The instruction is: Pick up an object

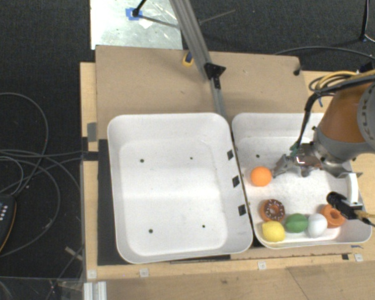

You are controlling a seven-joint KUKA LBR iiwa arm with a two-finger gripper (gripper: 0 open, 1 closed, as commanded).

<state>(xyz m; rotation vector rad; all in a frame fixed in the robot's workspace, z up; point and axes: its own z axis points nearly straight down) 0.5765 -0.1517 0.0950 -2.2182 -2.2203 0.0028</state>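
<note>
My gripper (289, 163) hangs low over the right bin (262, 127), just to the right of the orange ball (260, 176) and slightly above it in the view. Whether it is spread or pressed together I cannot tell — the wrist and its orange band cover most of it, and what shows is a grey blur. Nothing is visibly in its grasp.

The ball sits alone near the bin's left wall, well apart from the row along the near edge: a brown doughnut (274, 210), a yellow lemon (273, 231), a green piece (295, 222), a white ball (317, 225) and an orange piece (332, 215) by the corner. The left bin (122, 136) lies beside it.

If the orange ball is my target, I judge the main risk is that it rolls. It is round and smooth-looking, and I am coming at it from one side rather than straight over its middle, so a touch on the near flank could push it toward the bin wall instead of trapping it. Closing off-centre would likely squeeze it out sideways.

The wall is a second worry: with the ball close to it, I may not have room to get around the far side, and I could strike the rim or press into the floor.

If I aim for the row instead, the pieces lie touching or nearly so — I could wedge between two and lift neither, or nudge them into a tighter clump.
</note>
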